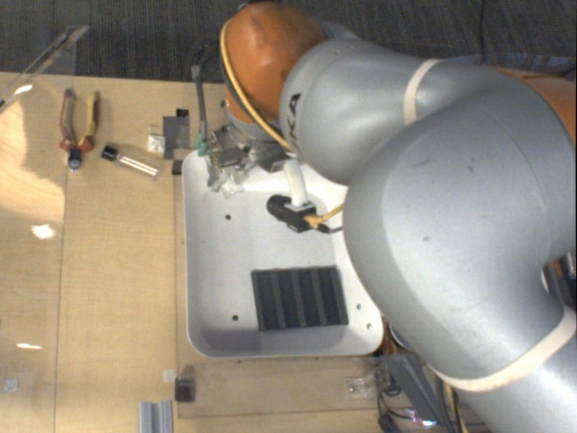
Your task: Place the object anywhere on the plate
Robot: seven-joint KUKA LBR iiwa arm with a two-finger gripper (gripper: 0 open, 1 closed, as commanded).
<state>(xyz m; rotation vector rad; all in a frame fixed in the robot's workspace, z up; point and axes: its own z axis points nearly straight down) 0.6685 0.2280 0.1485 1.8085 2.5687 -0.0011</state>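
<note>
A dark ribbed rectangular plate [298,298] lies flat in the near part of the white bin [206,325]. My gripper [222,166] hangs low over the bin's far left corner, well apart from the plate. The big grey arm with its orange band hides the wrist from above and covers the bin's right side. I can make out no loose object in the bin, and what is at the gripper's tip is too cluttered to tell.
A black cable connector [292,213] dangles from the wrist over the bin's middle. On the wooden bench to the left lie red-handled pliers [77,126], a small clear tube [132,161] and a grey block [175,132]. A small black block [185,389] sits by the bin's near edge.
</note>
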